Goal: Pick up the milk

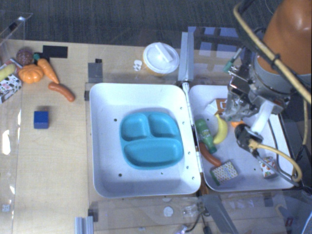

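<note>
Your gripper (233,112) hangs low over the upper middle of the right bin (287,182), and from this slanted look down the wrist housing hides its tips, so you cannot tell how wide the claw is or whether it has anything in it; nothing shows gripped. The best candidate for the milk (267,168) is the small white carton with red markings in the lower right corner of that bin. It is partly crossed by the yellow cable (273,152) that loops off the arm. That puts it down and to the right of the claw in the frame, well apart from it, and on the opposite side from the banana (222,130), the green bottle (204,133) and the patterned box (224,172). The carton looks tipped, with its long axis running roughly from upper left to lower right, though it is too small to be sure. A pale shape (210,110) also lies just left of the claw; you cannot tell what it is. By my reading, the move ahead turns on travelling toward the lower right corner.
</note>
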{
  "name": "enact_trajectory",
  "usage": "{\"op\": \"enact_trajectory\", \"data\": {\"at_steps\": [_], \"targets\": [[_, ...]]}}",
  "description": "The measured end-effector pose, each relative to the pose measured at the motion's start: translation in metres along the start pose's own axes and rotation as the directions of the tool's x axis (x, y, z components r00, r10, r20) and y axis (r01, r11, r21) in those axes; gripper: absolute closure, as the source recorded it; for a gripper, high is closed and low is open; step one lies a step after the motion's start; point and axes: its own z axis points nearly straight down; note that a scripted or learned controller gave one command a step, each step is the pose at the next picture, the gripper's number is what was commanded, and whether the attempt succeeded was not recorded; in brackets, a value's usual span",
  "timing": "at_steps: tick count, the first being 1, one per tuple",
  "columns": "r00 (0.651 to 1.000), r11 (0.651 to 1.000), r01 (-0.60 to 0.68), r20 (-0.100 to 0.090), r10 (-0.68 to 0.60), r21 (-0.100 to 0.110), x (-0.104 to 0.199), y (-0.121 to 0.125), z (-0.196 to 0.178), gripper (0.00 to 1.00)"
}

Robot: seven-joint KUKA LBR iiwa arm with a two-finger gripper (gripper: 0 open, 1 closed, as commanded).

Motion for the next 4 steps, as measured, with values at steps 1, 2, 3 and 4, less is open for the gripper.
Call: {"op": "enact_trajectory", "data": {"at_steps": [1,2,3,4], "targets": [[0.826,0.826,0.564,0.001,-0.564,0.001,-0.062,0.043,0.081,1.0],[0.826,0.826,0.564,0.001,-0.564,0.001,-0.062,0.043,0.081,0.0],[0.91,0.91,0.415,0.002,-0.415,0.001,-0.066,0.152,0.146,0.0],[0.925,0.925,0.381,0.002,-0.381,0.001,-0.044,0.199,0.163,0.0]]}}
